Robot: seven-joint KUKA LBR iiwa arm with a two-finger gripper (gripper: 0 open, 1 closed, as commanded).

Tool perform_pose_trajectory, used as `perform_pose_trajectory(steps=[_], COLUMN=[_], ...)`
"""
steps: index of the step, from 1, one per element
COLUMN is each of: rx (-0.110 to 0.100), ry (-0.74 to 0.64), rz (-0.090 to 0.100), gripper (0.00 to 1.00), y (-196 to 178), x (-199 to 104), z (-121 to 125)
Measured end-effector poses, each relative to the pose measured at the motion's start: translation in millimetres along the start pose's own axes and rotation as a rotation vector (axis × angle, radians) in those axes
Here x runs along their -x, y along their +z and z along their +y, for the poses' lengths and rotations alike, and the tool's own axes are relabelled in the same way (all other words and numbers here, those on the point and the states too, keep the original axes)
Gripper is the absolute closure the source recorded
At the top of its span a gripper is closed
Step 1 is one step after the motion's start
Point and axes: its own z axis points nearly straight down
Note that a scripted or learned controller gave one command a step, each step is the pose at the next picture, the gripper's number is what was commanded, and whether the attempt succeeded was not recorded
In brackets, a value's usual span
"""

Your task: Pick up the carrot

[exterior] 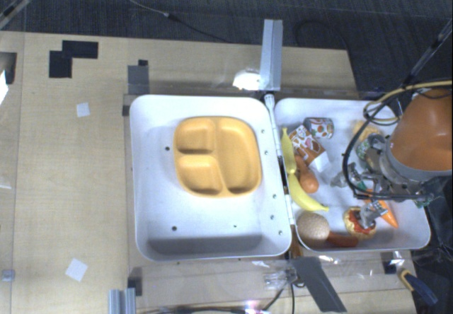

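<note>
Bench [42,164] lower right | hand [369,215] over carrot [388,216], grip state unclear | risk: neighbouring tomato-like toy [356,221] gets snagged instead

In the left bin [152,164] we saw a yellow divided tray [216,155] near its middle. Along the right bin's [417,235] left edge lay a banana [301,189], with a brown potato [313,226] toward its near-left corner.

Arm [417,139] over right bin [417,238] — carrot [388,216] beneath
</note>
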Motion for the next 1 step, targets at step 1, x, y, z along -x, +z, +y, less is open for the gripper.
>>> perform_pose_trajectory(steps=[1], rx=[0.002], ry=[0.020], rz=[-0.011], gripper=[0.00], y=[-0.8], x=[-8.7], z=[-3.7])
